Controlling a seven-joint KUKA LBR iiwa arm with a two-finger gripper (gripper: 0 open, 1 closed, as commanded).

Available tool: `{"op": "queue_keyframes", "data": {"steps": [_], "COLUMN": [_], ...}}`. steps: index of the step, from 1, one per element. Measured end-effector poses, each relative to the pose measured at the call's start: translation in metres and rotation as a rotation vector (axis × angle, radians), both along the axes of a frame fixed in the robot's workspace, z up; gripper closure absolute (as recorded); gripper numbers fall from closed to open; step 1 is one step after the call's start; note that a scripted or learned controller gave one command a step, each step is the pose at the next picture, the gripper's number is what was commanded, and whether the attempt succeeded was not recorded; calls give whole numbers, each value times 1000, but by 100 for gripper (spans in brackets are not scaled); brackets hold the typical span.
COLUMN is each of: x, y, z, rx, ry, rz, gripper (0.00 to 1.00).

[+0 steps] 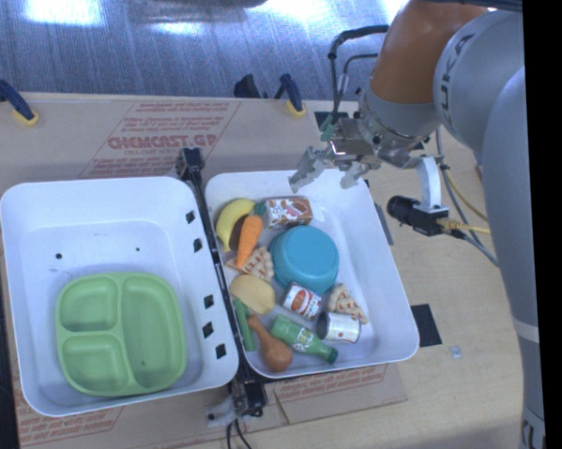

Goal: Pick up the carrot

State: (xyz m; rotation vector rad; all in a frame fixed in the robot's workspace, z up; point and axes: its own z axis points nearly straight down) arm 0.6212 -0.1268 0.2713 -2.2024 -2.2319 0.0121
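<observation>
While carrot (pixel 248 239) is lying in right bin (pixel 390 288), touching banana (pixel 230 221) and near blue bowl (pixel 304 257), nothing is getting picked yet. Gripper (pixel 329 169) is hanging over bin's top edge, 2 fingers spread apart, holding nothing. Reaching, grabbing, lifting all waiting.

My gripper (pixel 328 169), fingers spread, over right bin (pixel 390 288) far rim; carrot (pixel 248 239) beside banana (pixel 228 218); left bin (pixel 36 208): green tray (pixel 122 335)
</observation>
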Motion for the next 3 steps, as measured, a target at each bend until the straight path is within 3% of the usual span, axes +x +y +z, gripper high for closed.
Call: {"op": "queue_keyframes", "data": {"steps": [1,2,3], "x": [-22,-17,-16], "y": [69,32,33], "z": [-85,-176,-166], "rx": [2,1,3], "ry": [9,-7,-1], "rz": [10,-272,-262], "gripper": [0,0,100]}}
